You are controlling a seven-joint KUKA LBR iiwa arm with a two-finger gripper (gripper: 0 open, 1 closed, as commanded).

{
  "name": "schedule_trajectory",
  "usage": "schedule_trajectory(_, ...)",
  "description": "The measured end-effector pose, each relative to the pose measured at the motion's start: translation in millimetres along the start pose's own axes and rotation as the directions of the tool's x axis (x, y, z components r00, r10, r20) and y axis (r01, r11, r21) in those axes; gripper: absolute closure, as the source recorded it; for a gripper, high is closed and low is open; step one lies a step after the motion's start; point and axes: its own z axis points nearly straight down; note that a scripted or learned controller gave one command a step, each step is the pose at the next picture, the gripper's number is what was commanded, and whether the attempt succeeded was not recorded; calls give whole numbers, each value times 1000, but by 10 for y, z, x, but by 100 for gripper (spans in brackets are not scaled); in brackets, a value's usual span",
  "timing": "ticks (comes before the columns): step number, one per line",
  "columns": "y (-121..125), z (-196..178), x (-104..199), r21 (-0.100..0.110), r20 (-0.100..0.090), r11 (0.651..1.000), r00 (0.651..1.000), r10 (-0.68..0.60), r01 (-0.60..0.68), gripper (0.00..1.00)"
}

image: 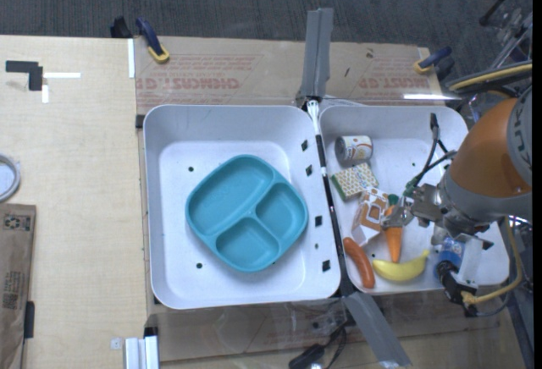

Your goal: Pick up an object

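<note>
Your grey arm (pixel 495 164), with its orange band, reaches in from the right and bends down over the right-hand white bin (pixel 398 118), its wrist tilted toward the bin's middle. Well off to the claw's left sits the left-hand white bin (pixel 161 190), holding a blue three-compartment plate (pixel 246 212). The claw (pixel 400 213) hangs low among the clutter, and you cannot tell from this angle whether it is spread or closed, or whether it grips anything. A yellow banana (pixel 400 267) lies just below the claw. An orange carrot (pixel 395 243) sits directly beneath it, apparently touching. A red sausage (pixel 360 262) lies below-left. An orange-and-white box (pixel 371 215) sits just beside it on the left, a green patterned box (pixel 355 179) up-left, and a small can (pixel 354 148) further up.
</note>
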Motion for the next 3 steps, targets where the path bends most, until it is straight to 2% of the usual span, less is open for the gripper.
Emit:
schedule_trajectory(1,-1,27,177,-21,-1,1000,1000,-4,4,0)
schedule_trajectory(2,4,-39,174,-17,-2,1000,1000,-2,2,100)
schedule_trajectory(3,228,-1142,600,7,3,999,999,34,-34,100)
